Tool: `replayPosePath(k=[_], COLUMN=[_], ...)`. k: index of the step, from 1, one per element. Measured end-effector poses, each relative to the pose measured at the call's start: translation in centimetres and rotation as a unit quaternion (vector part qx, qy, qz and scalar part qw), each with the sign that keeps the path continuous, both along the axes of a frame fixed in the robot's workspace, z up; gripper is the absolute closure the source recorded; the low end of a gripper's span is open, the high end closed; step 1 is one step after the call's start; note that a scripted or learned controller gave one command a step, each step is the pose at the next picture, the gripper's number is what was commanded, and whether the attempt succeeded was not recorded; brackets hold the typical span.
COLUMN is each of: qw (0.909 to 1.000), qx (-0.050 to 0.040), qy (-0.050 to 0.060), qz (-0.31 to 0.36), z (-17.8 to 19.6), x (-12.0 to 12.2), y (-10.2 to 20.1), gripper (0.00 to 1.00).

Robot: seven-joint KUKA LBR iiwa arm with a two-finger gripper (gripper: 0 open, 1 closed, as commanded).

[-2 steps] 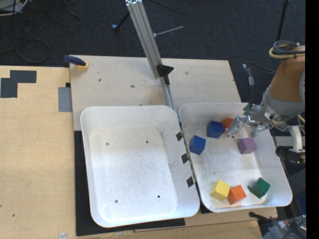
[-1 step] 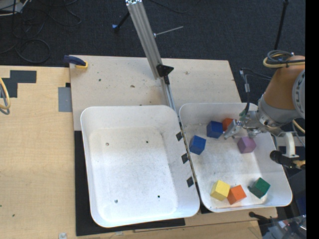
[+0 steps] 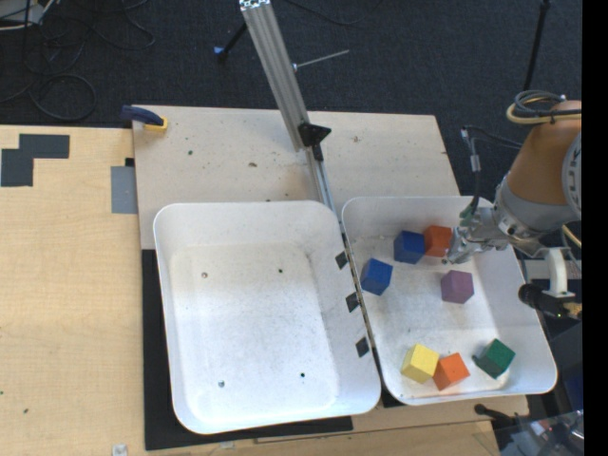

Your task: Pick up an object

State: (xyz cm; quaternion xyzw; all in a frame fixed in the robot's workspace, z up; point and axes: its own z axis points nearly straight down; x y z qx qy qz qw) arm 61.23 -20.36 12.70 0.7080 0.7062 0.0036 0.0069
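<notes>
1. The arm [image 3: 541,174] reached in over the right bin [image 3: 532,373], still at the approach stage by my reading.
2. Its gripper [image 3: 463,247] hung beside the orange cube [image 3: 438,239], the purple cube [image 3: 457,286] near below.
3. Next came settling onto one cube.
4. Its grip was too small to make out; I cannot tell whether it held anything.
</notes>
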Motion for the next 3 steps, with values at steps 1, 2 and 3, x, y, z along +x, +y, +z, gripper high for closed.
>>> replayPosePath(k=[1,2,3], qw=[1.0000,1.0000,1.0000], qx=[0.0020,0.0017,0.0024], qy=[0.006,0.005,0.008], qz=[0.001,0.002,0.002], z=[4.4,10.4,10.9], x=[0.2,-0.1,-0.1], y=[-0.6,0.0,0.0], gripper=[1.00,1.00,1.00])
